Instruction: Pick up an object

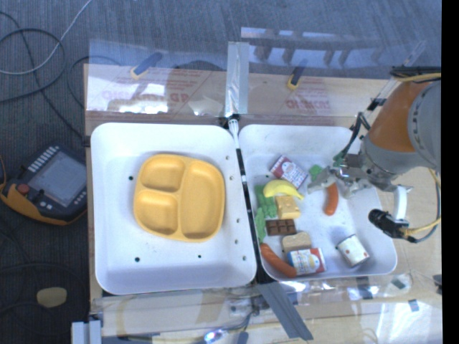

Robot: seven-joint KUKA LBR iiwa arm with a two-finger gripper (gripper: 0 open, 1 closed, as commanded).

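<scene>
Two white bins sat side by side on the bench. The left bin (107, 213) held a yellow divided plate (179, 196), lying flat near its middle. The right bin (384, 264) held the clutter of toy food. The arm (409, 127), grey with its orange band, reached in from the right over the right bin's upper right part.

The gripper (336, 174) hung low at the right bin's upper middle, just above and beside an orange sausage-shaped piece (330, 199), which lay tilted, nearly upright in the view. Could not tell whether the tool was spread or closed; the tips were too small and blurred. Nothing was visibly between them.

Other items in the right bin: a red and white carton (288, 170) near the top centre, a small green piece (315, 171) just right of it, a yellow banana (282, 189) below the carton, and a pale yellow block (288, 207) touching the banana. A brown chocolate bar (280, 227) lay under that. A green item (265, 205) sat by the bin's left wall. A red-orange carrot-like piece (276, 260) lay at the lower left, beside a jar with a red label (306, 261). A white cup (353, 250) lay tipped at the lower right, apart from the rest.

A pendant controller (49, 185) lay on the floor left of the bench.
</scene>
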